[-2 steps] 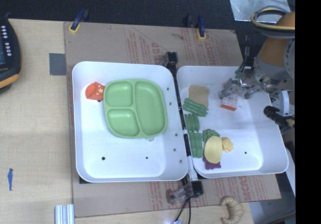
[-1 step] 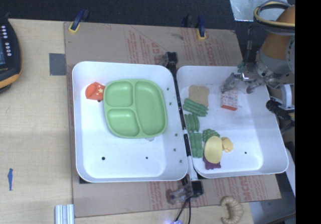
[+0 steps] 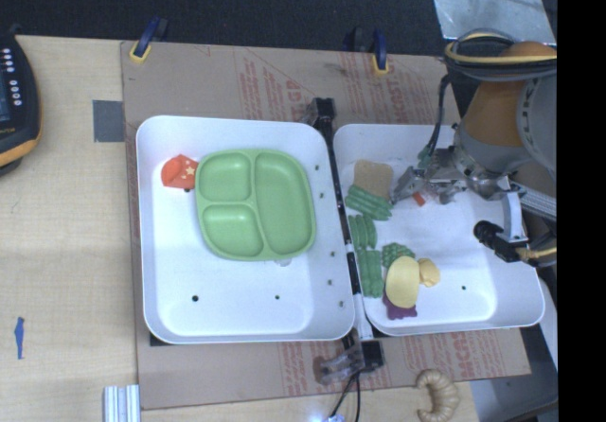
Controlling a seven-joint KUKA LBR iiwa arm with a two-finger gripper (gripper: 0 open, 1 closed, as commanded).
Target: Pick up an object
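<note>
My pincer: above the right bin, toward its 12 o'clock side; I cannot tell its state.
Objects: green pieces, yellow toy toward 7 o'clock.
Left bin: green divided plate.

The bench is being lit evenly from above; the white bins are being rendered bright, edges slightly softened, while the far background is being left dark.
</note>
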